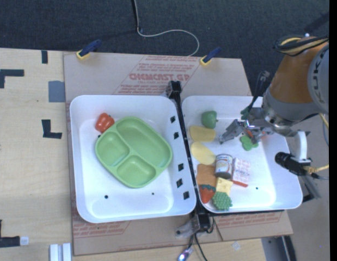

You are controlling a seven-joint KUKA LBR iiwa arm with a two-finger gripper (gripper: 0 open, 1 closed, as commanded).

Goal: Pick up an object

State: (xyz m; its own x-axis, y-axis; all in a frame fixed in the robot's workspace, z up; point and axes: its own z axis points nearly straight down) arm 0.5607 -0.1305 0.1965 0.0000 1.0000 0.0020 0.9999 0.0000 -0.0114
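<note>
green divided plastic plate [133, 151] and small red toy pepper [104, 122] in left white bin [81, 162]. right white bin [277, 192] crowded: green round toy [209, 118], yellow pieces [202, 152], small tin can [223, 165], red-and-white packet [242, 171]. grey two-finger gripper [236, 132] low over right bin, fingers spread, gripping nothing. small green object [248, 142] just beside wrist, partly hidden.

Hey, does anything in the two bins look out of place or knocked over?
Mostly no. The small can in the right bin lies tipped among the toy foods, and the green divided plate sits askew in the left bin.
</note>
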